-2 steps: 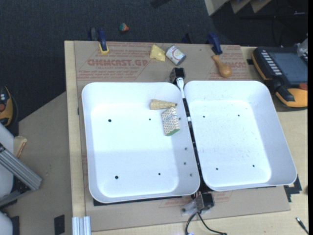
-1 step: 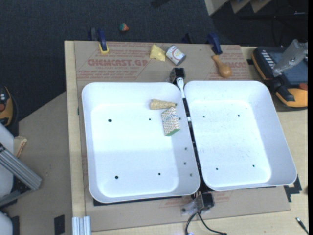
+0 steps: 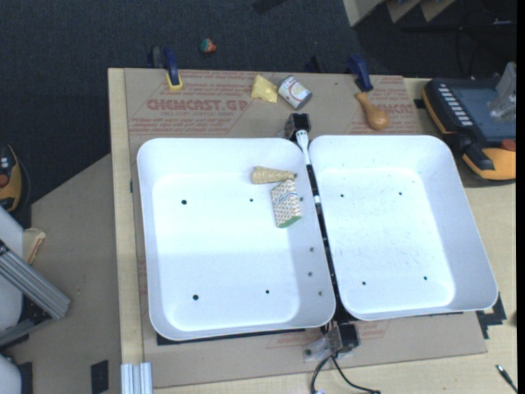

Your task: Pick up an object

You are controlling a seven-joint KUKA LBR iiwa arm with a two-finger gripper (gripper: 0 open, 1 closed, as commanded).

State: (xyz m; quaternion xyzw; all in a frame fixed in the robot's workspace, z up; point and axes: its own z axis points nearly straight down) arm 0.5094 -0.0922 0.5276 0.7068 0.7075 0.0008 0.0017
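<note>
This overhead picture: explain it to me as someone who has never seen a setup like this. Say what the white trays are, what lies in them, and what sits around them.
You are looking down at a slant from one fixed camera above a workbench. The bench belongs to a robot arm that reaches in from the right to pick things up.

Two shallow white bins sit side by side on a brown board. The left bin holds two small things near its upper right: a tan cone-shaped piece and, just below it, a patterned packet.

Behind the bins, on the board, lie a yellow piece, a small box and a wooden-looking spoon-like thing. Blue clamps pin the board's far edge.
</note>
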